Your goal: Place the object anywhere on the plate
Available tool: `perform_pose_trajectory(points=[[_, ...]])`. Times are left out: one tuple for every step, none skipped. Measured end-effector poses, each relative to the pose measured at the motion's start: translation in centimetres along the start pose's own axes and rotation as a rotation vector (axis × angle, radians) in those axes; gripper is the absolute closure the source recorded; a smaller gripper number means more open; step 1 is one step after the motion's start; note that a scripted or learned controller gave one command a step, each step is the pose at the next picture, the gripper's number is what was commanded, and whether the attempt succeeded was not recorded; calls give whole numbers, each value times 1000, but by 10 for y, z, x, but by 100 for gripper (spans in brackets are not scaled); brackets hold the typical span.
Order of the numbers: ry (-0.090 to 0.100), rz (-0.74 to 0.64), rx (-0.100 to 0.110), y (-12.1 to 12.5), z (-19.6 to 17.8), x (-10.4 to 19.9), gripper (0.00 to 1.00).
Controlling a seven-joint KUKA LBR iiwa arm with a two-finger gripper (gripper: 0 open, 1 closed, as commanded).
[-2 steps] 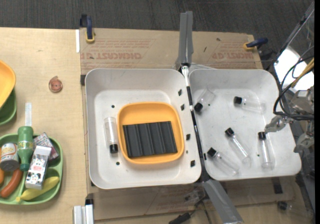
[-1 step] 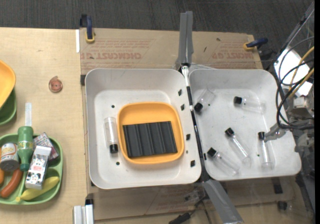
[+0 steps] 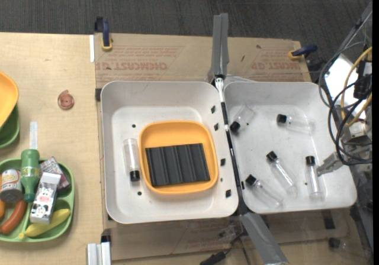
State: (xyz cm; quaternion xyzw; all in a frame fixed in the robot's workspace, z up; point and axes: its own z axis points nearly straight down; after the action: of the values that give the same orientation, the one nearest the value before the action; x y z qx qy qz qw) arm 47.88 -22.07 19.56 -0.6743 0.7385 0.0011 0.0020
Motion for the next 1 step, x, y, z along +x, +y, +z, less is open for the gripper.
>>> perform_pose_trajectory(points=[[-1,-291,0,0,-12,0,0]])
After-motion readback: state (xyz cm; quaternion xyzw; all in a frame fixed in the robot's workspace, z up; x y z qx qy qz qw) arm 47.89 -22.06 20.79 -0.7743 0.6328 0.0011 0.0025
